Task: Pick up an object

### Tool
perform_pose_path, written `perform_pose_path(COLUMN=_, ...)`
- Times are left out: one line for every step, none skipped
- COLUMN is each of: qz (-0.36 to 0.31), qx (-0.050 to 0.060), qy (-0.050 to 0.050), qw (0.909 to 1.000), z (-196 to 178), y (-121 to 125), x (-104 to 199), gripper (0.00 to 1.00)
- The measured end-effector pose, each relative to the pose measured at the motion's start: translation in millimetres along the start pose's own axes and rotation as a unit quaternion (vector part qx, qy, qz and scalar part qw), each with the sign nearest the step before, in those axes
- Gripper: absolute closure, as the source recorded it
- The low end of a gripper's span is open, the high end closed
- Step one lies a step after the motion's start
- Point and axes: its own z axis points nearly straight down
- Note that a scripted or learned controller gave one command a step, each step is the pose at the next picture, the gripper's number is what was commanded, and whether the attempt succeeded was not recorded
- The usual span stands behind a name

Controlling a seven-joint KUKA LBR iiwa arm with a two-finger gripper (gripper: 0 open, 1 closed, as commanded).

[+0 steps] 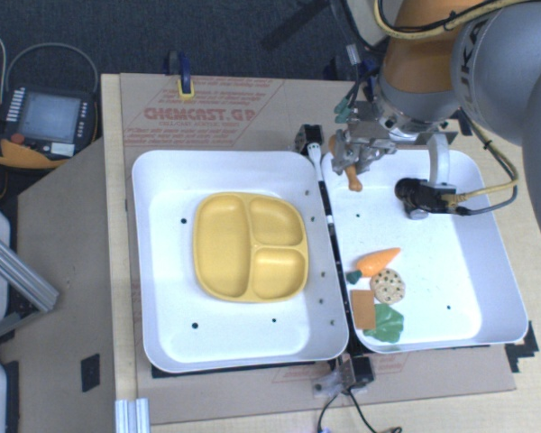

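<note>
We are looking down on two shallow white bins side by side. Nearest us, in the right-hand white bin (487,269), a cluster of small toy foods is lying by the near left corner: a green leafy piece (387,324), a tan rectangular slice (362,308), a round speckled cookie (389,285) and an orange carrot-shaped piece (379,261). We are judging these to be light, stiff plastic, likely smooth and a little slippery. The carrot looks easiest to pinch, across its thicker middle.

In the left-hand white bin (162,242), a yellow three-compartment plate (250,246) is sitting in the middle.

Farther off, the grey two-finger gripper (353,165) is hovering over the far left corner of the right bin. A small orange-brown peg-like piece (353,179) is hanging at its tip, apparently pinched between closed fingers. It is looking short, slim and light.
</note>
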Motion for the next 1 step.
perform_pose_path(qz=0.001, qx=-0.002, qy=-0.001, qw=1.0000, z=-3.2, y=-2.1, x=48.4, gripper=1.00)
